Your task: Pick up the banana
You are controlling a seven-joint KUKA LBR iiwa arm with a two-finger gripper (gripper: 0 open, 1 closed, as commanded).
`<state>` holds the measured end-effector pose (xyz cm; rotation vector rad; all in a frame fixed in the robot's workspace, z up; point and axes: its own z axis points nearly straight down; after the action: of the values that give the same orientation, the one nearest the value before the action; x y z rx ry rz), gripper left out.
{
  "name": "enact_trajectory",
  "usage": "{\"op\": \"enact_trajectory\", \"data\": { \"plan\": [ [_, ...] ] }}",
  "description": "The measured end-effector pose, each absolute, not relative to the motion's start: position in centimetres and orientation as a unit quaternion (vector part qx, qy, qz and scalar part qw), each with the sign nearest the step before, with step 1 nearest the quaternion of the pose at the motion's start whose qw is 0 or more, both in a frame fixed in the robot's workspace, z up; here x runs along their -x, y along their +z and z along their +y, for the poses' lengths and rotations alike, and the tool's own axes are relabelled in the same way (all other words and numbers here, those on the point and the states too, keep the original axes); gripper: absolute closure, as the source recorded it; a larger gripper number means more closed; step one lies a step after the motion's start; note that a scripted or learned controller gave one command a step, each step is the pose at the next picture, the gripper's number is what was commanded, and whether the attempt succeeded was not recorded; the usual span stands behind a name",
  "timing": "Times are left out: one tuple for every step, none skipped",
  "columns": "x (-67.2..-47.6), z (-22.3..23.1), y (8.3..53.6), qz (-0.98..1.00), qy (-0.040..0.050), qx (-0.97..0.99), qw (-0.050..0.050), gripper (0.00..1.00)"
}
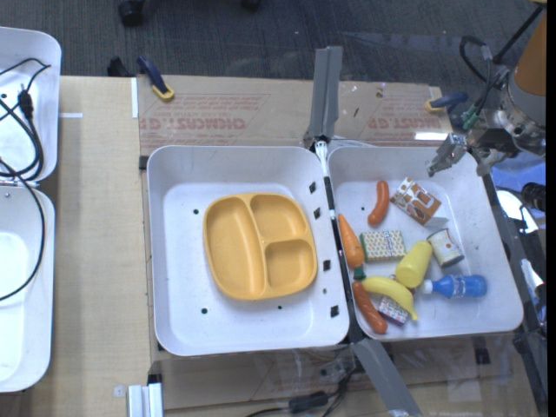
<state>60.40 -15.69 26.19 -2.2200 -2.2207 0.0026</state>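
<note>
The yellow banana (391, 292) lies in the right bin (495, 320), near its front edge, among other toy food. It rests beside a yellow bottle (414, 263) and against an orange carrot-like piece (368, 308). My gripper (445, 162) hovers over the back right corner of that bin, well away from the banana. Its fingers are open with nothing between them.
Around the banana lie a blue bottle (456, 286), a small can (445, 248), a patterned box (382, 245), a carrot (350, 240), a sausage (378, 202) and a brown box (415, 201). The left bin (174, 233) holds a yellow divided plate (259, 244).
</note>
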Motion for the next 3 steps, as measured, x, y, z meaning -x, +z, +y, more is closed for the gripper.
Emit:
{"op": "enact_trajectory", "data": {
  "plan": [
    [-51.6,-15.1,16.3,-0.775,0.0009,0.631,0.001,0.00],
    [-49.8,-13.1,9.5,-0.816,-0.0015,0.578,-0.004,0.00],
    [-49.8,-13.1,10.4,-0.816,-0.0021,0.579,-0.003,1.00]
  ]
}}
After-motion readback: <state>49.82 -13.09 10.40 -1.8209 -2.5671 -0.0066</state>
